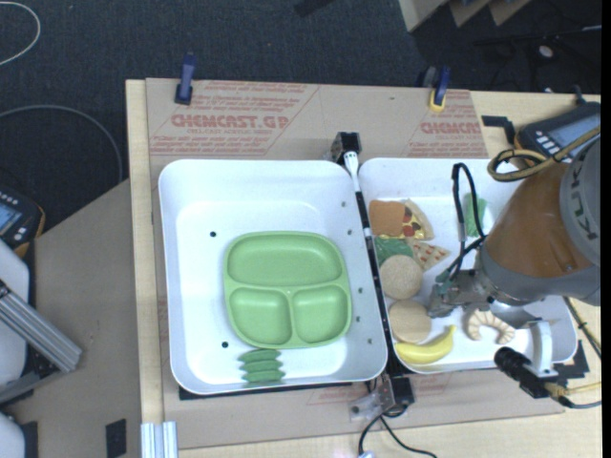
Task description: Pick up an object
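1. Right now my claw hangs low over the right bin, near the middle of the toy food.
2. I cannot tell what my claw is doing, because my own wrist is in the way. I see nothing held in it.
3. The things I could pick up are all in the right bin. A tan round piece sits just left of my claw, and a second round piece lies below it.
4. A yellow banana lies at the near wall, touching that second round piece. A small pale curly thing lies just beside my claw on the other side.
5. Farther back are a pizza slice and something green tucked under it.
6. The left bin has a green plate with three parts and a little green ridged thing near the front wall.
7. What could go wrong? The food is packed close, so I think my claw could land on two pieces at once and grab neither.
8. The round pieces look smooth, so I think they could slip or roll away when I squeeze.
9. I might also bump the banana into the wall and push it where I cannot reach it well.
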Tool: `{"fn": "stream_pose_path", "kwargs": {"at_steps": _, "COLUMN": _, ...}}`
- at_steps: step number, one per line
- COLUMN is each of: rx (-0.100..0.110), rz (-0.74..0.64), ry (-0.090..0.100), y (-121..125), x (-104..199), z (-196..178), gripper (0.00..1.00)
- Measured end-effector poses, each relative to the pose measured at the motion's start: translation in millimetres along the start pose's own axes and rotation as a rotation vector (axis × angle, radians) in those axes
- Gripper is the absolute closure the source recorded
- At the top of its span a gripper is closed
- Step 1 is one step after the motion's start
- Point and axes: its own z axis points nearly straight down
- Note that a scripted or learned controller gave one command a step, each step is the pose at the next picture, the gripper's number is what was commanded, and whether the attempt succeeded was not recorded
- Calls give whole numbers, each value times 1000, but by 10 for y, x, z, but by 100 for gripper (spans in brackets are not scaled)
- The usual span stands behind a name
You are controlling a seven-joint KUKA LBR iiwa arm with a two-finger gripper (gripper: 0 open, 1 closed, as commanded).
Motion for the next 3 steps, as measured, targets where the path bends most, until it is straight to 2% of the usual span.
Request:
{"fn": "stream_pose_path", "kwargs": {"at_steps": 1, "rx": -3, "rz": 1, "ry": -2, "y": 19, "x": 166, "z": -2, "gripper": 100}}
{"fn": "stream_pose_path", "kwargs": {"at_steps": 2, "rx": -5, "rz": 3, "ry": -3, "y": 22, "x": 156, "z": -105, "gripper": 100}}
{"fn": "stream_pose_path", "kwargs": {"at_steps": 3, "rx": -15, "rz": -9, "ry": -1, "y": 33, "x": 1273, "z": -1051, "gripper": 100}}
